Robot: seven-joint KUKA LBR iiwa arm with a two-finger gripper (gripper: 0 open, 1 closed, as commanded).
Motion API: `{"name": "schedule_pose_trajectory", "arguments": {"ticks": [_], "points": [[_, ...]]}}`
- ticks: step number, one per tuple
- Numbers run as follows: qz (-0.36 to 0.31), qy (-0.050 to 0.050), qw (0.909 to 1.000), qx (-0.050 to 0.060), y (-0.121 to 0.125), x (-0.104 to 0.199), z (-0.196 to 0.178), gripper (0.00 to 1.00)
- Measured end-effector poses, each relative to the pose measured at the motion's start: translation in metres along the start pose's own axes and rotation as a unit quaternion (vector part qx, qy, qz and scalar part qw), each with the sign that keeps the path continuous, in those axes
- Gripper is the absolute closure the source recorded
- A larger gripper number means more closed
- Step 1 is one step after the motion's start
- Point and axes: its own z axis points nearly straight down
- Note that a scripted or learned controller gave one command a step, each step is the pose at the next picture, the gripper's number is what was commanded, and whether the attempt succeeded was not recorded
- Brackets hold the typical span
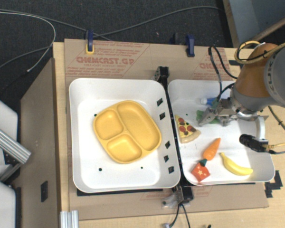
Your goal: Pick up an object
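While the arm (261, 75) reaches over the right bin (187, 91), its gripper (213, 115) hangs low w/ fingers apart, nothing between them. Pizza slice (186, 128) lies just left & below the jaws; carrot (211, 149) sits below them, strawberry (201, 171) farther down, banana (236, 165) down & to the right. Left bin (80, 141), well left of the jaws, bears a yellow divided plate (127, 131).

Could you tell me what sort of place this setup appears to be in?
Probably a robotics lab test bench. Two white bins sit on a clamped cardboard sheet, toy foods such as a banana and carrot lie in one, and cables trail over dark carpet.
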Motion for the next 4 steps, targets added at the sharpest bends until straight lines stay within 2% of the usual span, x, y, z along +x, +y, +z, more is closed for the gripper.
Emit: {"name": "schedule_pose_trajectory", "arguments": {"ticks": [1,2,3,4], "points": [[0.0,0.0,1.0,-0.001,0.001,0.0,-0.012,1.0],[-0.001,-0.001,1.0,-0.005,0.013,0.002,-0.067,1.0],[-0.001,-0.002,1.0,-0.006,0.014,0.003,-0.132,1.0],[-0.001,-0.001,1.0,-0.005,0.014,0.003,-0.176,1.0]]}}
